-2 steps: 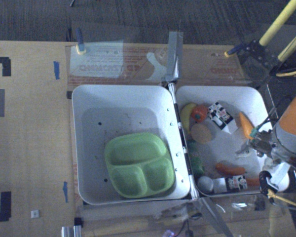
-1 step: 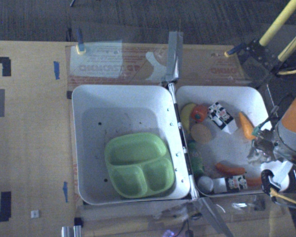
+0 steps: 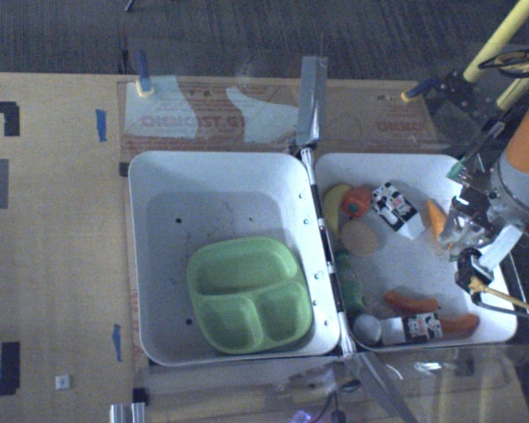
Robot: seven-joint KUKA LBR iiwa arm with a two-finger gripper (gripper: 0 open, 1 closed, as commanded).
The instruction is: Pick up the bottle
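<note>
The bottle lay on its side near the front wall of the right bin, not yet lifted. The gripper hung over the bin's right side; whether it was closed I cannot tell.

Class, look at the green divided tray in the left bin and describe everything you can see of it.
The green tray is a light green, rounded rectangle that looks like plastic. It has three compartments: one long one along its far side and two smaller ones nearer the camera. It lies flat and right side up on the floor of the left bin, toward the near right corner, close to the bin's right wall. Its compartments hold nothing.
</note>
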